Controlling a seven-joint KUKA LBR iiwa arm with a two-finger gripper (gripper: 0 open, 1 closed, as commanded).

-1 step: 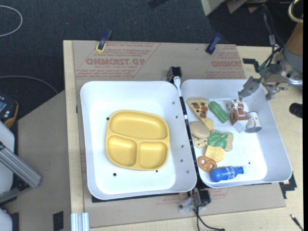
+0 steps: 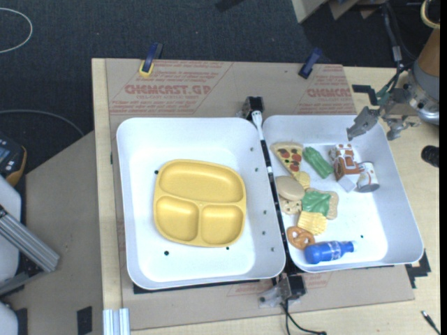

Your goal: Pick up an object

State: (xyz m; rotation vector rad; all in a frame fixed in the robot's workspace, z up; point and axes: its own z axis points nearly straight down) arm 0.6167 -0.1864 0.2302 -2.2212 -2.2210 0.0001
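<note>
The toys in the right bin (image 2: 398, 208) lay crowded and touching, so a descent could have nudged two at once or closed on an edge and slipped. The pincer (image 2: 370, 123) hung above the bin's far right corner, open and holding nothing. The nearest thing, a small red and white box (image 2: 344, 161), lay just below and left of it; a blue bottle (image 2: 327, 251) lay well beyond.

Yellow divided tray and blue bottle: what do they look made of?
Yellow three-compartment tray: probably moulded plastic, with a matte-to-satin finish, soft rounded edges and even colour. Blue bottle with white cap: likely glossy plastic, judging by a faint highlight along its side; could be a toy.
</note>
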